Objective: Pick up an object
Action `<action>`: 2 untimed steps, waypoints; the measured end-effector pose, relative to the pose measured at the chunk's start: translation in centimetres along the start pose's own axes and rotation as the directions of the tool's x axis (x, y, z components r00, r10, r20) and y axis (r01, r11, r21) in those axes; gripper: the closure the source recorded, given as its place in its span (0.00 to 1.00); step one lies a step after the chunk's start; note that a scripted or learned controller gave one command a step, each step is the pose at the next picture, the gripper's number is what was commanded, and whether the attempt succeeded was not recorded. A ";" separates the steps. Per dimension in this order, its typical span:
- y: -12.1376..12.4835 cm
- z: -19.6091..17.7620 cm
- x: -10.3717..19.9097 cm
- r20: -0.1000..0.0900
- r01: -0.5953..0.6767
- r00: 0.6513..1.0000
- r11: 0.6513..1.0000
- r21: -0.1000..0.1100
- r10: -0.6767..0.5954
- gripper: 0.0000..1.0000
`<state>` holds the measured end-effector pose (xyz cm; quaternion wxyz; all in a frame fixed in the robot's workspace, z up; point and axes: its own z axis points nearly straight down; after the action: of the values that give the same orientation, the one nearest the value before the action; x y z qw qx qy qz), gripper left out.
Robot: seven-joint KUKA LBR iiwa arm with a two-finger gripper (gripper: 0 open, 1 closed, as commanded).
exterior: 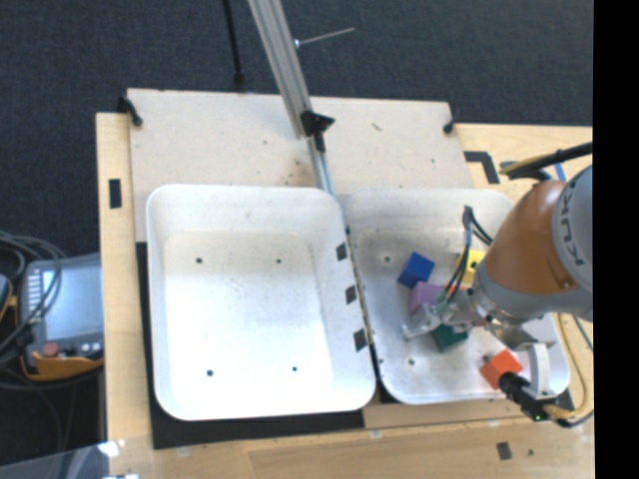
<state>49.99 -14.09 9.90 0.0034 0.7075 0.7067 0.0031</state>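
In the right bin, my gripper reaches down from the orange-banded wrist among a cluster of small blocks. A purple block lies right at the gripper's upper side, and a green block lies at its lower right, partly under the tool. A blue cube rests just above the purple one. An orange block lies near the bin's lower right. A bit of yellow peeks out beside the wrist. I see nothing lifted clear of the bin floor.
The left bin shows a bare white floor. A slanted aluminium rail rises from the back edge between the bins. Cables and a pendant lie off the bench at left. The arm covers the right bin's right side.
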 end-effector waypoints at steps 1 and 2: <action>0.1 -1.1 -0.1 0.001 -0.007 1.000 1.000 -0.005 0.007 1.00; 0.9 -7.0 -0.9 0.002 0.004 1.000 1.000 0.002 -0.004 1.00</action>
<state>50.79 -15.00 16.95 0.0035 0.7060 0.7082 0.0018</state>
